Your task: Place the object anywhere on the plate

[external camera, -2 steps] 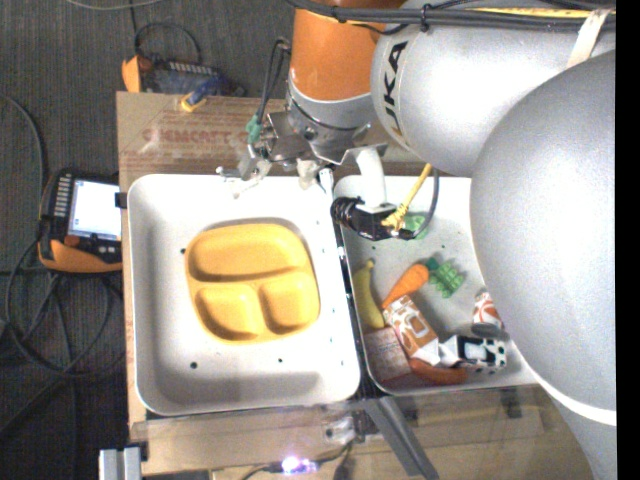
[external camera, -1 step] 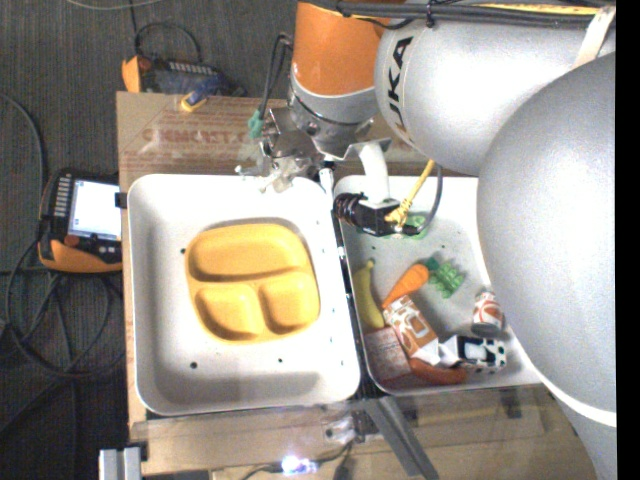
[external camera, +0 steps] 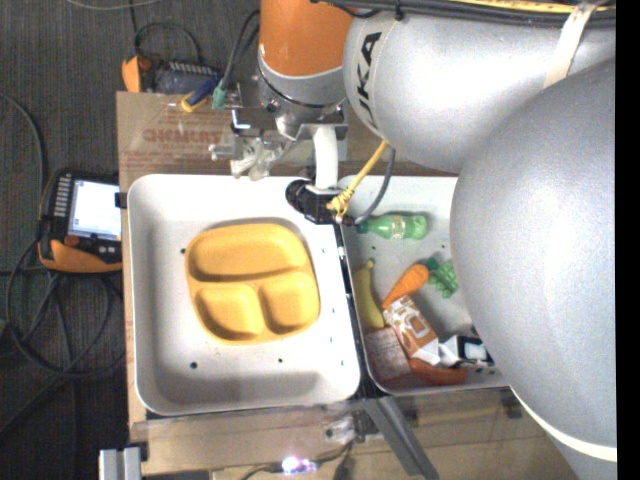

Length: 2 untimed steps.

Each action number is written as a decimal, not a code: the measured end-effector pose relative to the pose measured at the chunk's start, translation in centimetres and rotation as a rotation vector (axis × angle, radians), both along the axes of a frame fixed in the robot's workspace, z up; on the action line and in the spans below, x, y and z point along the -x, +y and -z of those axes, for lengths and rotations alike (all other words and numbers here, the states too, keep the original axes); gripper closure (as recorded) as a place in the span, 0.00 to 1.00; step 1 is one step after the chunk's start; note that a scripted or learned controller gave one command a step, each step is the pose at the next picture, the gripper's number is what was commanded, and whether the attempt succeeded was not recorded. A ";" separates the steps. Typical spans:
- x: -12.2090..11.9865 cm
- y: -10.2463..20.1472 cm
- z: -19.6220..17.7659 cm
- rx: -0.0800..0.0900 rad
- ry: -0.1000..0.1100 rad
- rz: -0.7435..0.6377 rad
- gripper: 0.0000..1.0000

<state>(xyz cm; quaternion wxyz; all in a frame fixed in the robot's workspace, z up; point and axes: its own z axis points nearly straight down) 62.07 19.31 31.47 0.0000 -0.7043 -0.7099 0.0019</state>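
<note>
The grey arm point(external camera: 470, 78) with its orange band point(external camera: 300, 18) reaches in from the right and fills much of the upper and right part of the view, its wrist ending above the far rim of the left bin point(external camera: 150, 298). The gripper point(external camera: 250, 158) hangs there over the bin's upper edge, next to a brown cardboard sheet point(external camera: 160, 138) on the tabletop; its metal parts are small and cluttered, and I cannot tell how it stands or whether anything is in it. The yellow plate point(external camera: 255, 280), divided into three compartments, lies flat near the middle of the left bin, well apart from the gripper, and nothing rests on it. The right bin point(external camera: 400, 190) holds the loose objects: a green bottle point(external camera: 395, 227) lying on its side near the top, a toy carrot point(external camera: 408, 281) with green leaves below it, a yellow banana point(external camera: 369, 303) along the left wall, and a brown and white packet point(external camera: 410, 328) beside a red item point(external camera: 437, 373) at the lower end. A handheld controller point(external camera: 85, 220) with a lit screen sits on the floor to the left of the bins.
</note>
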 end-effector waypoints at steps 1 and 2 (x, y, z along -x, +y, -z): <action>4.2 4.0 2.1 0.000 0.002 0.066 1.00; 7.6 3.9 4.6 0.002 0.001 0.090 1.00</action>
